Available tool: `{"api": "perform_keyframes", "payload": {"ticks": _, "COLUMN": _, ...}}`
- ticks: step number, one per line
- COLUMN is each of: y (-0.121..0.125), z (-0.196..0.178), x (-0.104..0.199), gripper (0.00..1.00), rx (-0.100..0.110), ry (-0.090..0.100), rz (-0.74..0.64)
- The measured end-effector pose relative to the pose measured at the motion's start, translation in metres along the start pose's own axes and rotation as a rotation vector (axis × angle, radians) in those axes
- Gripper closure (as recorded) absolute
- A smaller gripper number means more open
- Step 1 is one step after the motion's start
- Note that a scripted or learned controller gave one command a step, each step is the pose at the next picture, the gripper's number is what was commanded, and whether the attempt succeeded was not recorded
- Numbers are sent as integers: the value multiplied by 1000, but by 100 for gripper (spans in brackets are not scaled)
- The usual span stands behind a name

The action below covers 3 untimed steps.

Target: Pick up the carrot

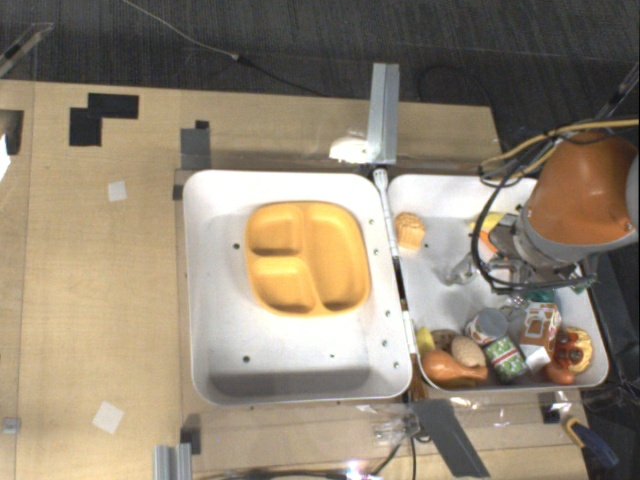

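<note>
The carrot [455, 369] is an orange, tapered piece lying along the front wall of the right bin [440, 288], near its left corner. A beige round item rests against its top side. My gripper [505, 280] hangs over the middle of the right bin, below the arm's orange band [585, 193] and largely hidden by the wrist and cables. It stands behind and to the right of the carrot, apart from it.
Around the carrot lie a green-labelled can [506, 358], a small carton [540, 323], red fruit [570, 348] and a yellow-green piece [425, 340]. A bun-like item [410, 230] sits at the bin's back left. An orange bit [487, 230] peeks out beside the cables. The left bin [210, 298] holds a yellow divided tray [305, 258].
</note>
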<state>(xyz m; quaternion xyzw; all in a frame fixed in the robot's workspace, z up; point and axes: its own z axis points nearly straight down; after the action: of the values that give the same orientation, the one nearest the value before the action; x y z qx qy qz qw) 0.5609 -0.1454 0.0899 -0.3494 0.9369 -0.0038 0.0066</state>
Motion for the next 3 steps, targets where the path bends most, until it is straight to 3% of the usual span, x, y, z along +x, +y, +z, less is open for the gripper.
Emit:
{"api": "perform_keyframes", "payload": {"ticks": 1, "y": -53, "z": 2, "x": -44, "gripper": 0, "rx": -3, "ry": -1, "rz": 233}}
{"api": "perform_keyframes", "payload": {"ticks": 3, "y": 0, "z": -1, "x": 21, "gripper": 0, "rx": 1, "ry": -2, "rz": 270}}
